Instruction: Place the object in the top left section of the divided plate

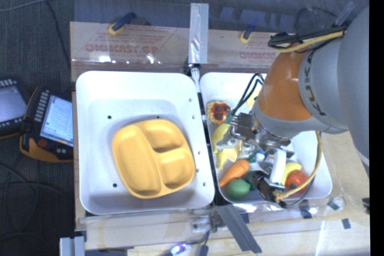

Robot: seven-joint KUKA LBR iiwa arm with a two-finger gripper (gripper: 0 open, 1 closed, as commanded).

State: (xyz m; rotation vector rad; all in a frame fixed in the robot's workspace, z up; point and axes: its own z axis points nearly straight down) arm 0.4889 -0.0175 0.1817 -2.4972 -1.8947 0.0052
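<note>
A yellow divided plate (153,157) lies in the left bin, with one long section on its left and two smaller sections on its right; nothing lies on it. My gripper (245,142) is low in the right bin, among toy foods. Just below it lie an orange carrot (235,171) and a green round fruit (239,188). A yellow piece (222,130) and a small red-and-yellow item (218,110) sit to its upper left. The arm's orange band covers much of the right bin.
A red and yellow fruit (294,177) rests near the right bin's lower right corner. The left bin (96,105) has bare white floor around the plate. A handheld pendant (51,126) lies outside the bins at the left.
</note>
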